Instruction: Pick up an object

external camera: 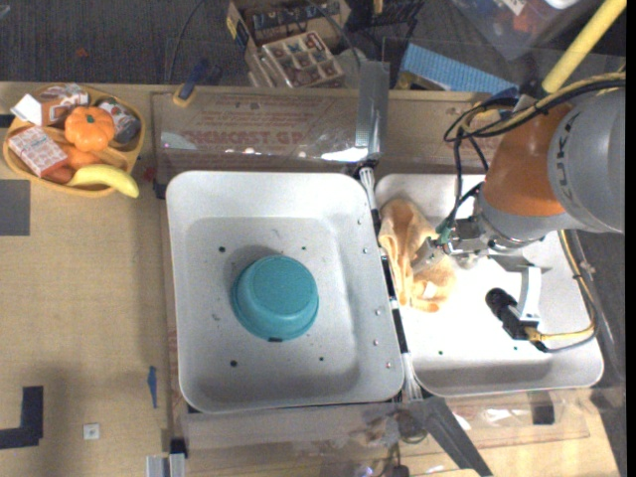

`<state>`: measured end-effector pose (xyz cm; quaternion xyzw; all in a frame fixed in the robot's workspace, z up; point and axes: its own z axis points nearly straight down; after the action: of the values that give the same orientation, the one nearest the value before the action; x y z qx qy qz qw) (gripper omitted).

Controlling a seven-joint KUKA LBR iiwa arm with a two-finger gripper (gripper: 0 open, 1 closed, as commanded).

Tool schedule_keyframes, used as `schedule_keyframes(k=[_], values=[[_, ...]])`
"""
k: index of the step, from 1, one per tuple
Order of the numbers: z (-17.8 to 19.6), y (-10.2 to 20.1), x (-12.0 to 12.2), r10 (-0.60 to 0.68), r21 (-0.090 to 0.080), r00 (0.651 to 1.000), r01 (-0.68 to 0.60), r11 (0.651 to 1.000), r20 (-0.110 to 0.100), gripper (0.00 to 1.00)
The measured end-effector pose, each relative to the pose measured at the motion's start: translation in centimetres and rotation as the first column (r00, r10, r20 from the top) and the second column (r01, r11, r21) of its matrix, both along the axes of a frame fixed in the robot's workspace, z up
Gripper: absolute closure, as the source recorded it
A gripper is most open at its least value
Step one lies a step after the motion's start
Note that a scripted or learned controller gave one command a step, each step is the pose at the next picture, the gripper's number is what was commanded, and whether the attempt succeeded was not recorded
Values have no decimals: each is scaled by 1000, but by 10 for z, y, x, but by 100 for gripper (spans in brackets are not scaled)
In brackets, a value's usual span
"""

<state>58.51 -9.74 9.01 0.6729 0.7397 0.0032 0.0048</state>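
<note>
Wooden worktop (79,296), two white bins (199,207), teal bowl (276,296) left, tool (437,251) at tan cloth (407,241) right, grip unclear, fruit basket (20,157) far left.

Even, fairly bright overhead light; the left white bin (199,207) glares mildly around the teal bowl (276,297), which casts a soft shadow. Clutter beyond that bin is dim, slightly soft.

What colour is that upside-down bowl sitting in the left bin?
The bowl is teal, a blue-green, plain with no pattern. It shows clearly in the camera view.
</note>
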Motion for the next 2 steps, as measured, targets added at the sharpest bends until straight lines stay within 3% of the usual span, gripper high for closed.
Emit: schedule_keyframes(k=[1, 2], values=[[0, 1, -48, 247, -2, 969, -247, 969, 1, 0], [11, 0, -47, 244, -2, 970, -244, 970, 4, 100]])
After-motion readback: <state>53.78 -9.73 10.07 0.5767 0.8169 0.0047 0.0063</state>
